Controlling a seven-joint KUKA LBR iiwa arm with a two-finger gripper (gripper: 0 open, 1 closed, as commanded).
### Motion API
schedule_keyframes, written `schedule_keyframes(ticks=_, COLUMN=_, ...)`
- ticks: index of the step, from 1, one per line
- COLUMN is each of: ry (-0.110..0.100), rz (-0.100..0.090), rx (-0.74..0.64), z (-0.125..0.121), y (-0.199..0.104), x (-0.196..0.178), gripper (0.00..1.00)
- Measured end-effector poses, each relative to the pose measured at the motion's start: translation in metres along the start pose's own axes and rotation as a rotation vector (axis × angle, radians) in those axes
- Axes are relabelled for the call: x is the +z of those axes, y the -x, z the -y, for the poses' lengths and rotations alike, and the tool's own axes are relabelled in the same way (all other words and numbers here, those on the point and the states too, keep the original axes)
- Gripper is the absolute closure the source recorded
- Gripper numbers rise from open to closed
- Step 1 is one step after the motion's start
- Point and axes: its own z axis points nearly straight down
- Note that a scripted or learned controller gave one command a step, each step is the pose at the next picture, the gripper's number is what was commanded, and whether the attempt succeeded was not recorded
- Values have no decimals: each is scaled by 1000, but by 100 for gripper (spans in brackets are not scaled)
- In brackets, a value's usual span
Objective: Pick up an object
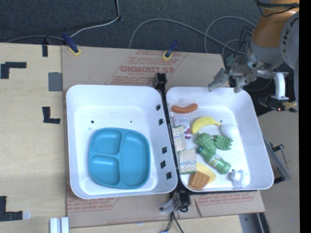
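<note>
Arm (pixel 277 30) is grey with a fat orange band, black cables looped round it, two grey metal fingers (pixel 217 81).

Even, bright overhead light falls across the scene, casting soft, short shadows. The white bins (pixel 77 130) glare slightly, nearly washed out. The whole picture is mildly soft and grainy, and the dark floor (pixel 146 8) at the top stays dim.
</note>
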Motion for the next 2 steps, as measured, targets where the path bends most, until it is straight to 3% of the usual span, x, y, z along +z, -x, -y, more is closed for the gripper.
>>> schedule_keyframes(ticks=1, ry=9, rz=0, rx=-1, z=-8, y=-60, x=134, gripper=0)
schedule_keyframes(ticks=2, ry=14, rz=-2, rx=-2, z=-10, y=-60, x=139, gripper=0)
